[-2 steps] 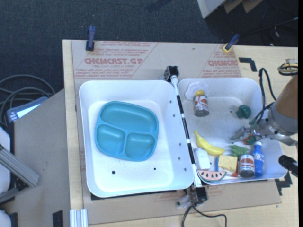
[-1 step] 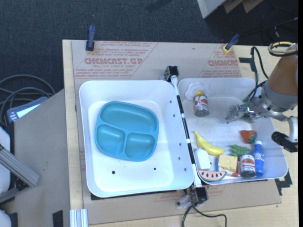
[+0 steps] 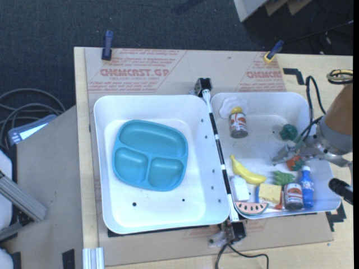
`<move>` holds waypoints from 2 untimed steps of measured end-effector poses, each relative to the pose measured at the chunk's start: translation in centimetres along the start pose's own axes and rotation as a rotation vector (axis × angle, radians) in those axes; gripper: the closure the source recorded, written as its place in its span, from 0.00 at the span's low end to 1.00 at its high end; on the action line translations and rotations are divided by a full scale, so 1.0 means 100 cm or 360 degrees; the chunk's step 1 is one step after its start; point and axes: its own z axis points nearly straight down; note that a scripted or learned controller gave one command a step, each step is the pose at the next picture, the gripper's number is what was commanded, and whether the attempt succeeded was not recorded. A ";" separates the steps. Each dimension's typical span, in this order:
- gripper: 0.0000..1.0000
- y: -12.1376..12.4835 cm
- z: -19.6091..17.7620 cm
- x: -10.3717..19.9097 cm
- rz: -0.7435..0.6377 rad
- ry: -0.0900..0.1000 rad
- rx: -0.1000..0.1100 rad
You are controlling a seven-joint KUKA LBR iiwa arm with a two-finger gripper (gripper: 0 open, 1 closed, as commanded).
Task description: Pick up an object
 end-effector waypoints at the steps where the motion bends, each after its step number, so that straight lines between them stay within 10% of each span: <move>1: 1.00 0.000 -0.010 -0.003 0.0004 -0.0011 -0.0007; 2: 1.00 0.016 0.000 0.089 0.0002 -0.0011 -0.0006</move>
